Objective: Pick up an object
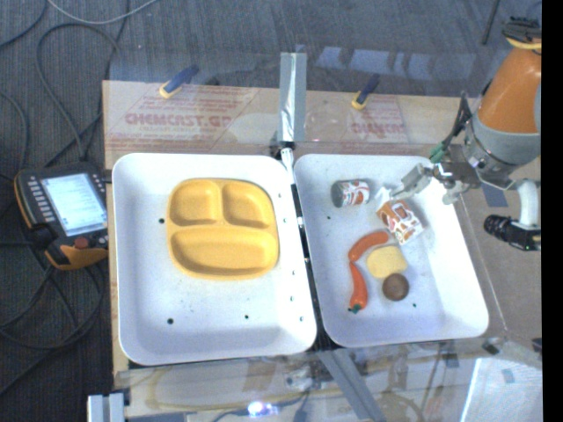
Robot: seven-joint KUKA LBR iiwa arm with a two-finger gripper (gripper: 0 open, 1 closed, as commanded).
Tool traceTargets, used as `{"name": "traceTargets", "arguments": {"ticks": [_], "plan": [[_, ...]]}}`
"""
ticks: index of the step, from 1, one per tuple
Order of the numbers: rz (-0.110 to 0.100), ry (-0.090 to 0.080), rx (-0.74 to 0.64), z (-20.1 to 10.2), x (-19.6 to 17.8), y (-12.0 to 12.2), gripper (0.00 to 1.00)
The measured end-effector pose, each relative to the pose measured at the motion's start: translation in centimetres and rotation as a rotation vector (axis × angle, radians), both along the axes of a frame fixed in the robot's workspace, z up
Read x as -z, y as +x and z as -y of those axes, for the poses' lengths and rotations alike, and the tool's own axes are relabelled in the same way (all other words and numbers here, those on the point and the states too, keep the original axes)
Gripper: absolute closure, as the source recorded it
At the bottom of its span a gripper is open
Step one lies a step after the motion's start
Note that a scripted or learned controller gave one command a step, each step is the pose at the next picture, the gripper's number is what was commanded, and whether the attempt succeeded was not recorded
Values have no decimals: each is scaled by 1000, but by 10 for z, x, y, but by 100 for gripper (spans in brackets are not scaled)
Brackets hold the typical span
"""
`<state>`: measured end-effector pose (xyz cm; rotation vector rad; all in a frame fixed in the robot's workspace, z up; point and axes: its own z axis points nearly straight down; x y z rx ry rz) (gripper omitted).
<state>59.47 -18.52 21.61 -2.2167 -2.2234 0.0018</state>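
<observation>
Grey arm (508, 139) with a broad, rounded orange band above the wrist. Paler grey ring beneath the band. Dark cable along the wrist's side. Small metallic hand (422, 178), slender and light-coloured, with dark fittings.

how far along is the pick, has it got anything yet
Nothing looks picked yet. The can, the red and white carton, the chili pepper, the yellow piece and the brown ball all lie in the right bin. The gripper is over that bin's far right corner. Grasping and lifting remain.
</observation>
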Motion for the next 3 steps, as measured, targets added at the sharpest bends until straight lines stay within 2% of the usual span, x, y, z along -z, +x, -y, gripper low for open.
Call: {"name": "traceTargets", "arguments": {"ticks": [1, 2, 3], "plan": [[0, -1, 35, -11, 123, 6, 0], [-1, 0, 34, -12, 114, 6, 100], [1, -1, -17, -62, 8, 3, 100]]}}
